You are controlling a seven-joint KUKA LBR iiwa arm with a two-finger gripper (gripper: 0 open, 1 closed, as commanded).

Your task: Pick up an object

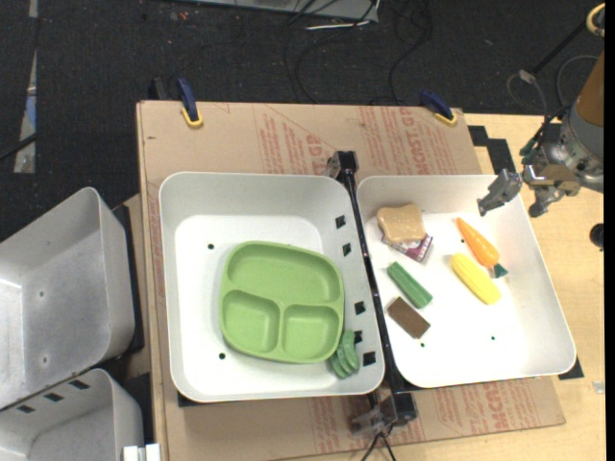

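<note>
Two white bins side by side on the bench. Gripper (519,194) at the upper right rim of the right bin (538,353), fingers spread apart, nothing between them. Just below and to the left of the gripper, an orange carrot (478,241); touching the carrot's lower end, a yellow corn cob (476,279). Further left of the gripper, a tan bread slice (400,224) overlapping a small purple-and-white piece (419,249). Lower left of the gripper, a green block (409,284), and just below that block a brown block (407,317). Well to the left of the gripper, in the left bin (192,209), a green divided plate (282,301) with a green piece (345,359) at its lower right edge.
</note>
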